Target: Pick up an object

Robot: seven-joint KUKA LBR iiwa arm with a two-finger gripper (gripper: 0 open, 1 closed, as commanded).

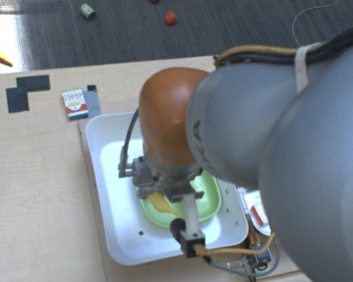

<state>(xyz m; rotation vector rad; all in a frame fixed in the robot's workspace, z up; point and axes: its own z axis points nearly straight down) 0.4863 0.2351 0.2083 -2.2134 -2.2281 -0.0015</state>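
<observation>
Arm's gripper (165, 200) is down in the white bin (116, 197) over a green bowl (207, 198) — fingers hidden, can't tell.

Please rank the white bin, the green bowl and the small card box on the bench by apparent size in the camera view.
1. White bin, clearly largest.
2. Green bowl, partly hidden by the arm, so its full extent is unsure.
3. Card box, smallest.
</observation>
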